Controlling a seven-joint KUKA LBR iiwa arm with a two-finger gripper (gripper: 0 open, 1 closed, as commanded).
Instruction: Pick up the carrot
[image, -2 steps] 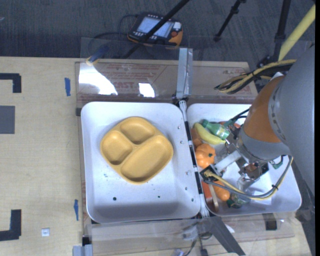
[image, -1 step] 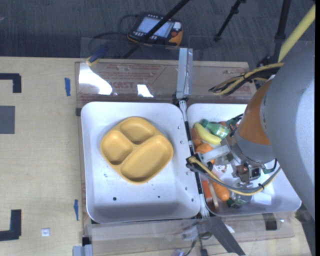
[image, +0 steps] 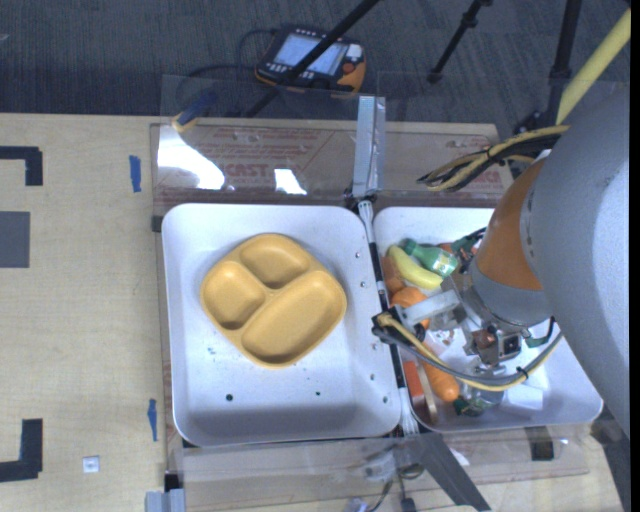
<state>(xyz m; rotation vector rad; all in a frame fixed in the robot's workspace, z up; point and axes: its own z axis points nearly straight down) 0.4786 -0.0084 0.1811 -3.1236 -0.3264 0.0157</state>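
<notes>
We take the divider wall (image: 367, 250) between the two bins as our landmark. Left of it, the left bin (image: 190, 330) holds a yellow sectioned plate (image: 273, 297), smooth moulded plastic with three rounded wells, probably parked there as a drop spot. Just right of the wall, in the right bin (image: 570, 395), toys are heaped: a glossy yellow banana (image: 412, 268) at the far end, and nearer us the carrot (image: 440, 383), a tapered orange piece lying close to the wall. Right of that, the gripper (image: 487, 345) hangs low over the heap, presumably positioned for a grab; we cannot tell how it is set, since cables and wrist hide it
</notes>
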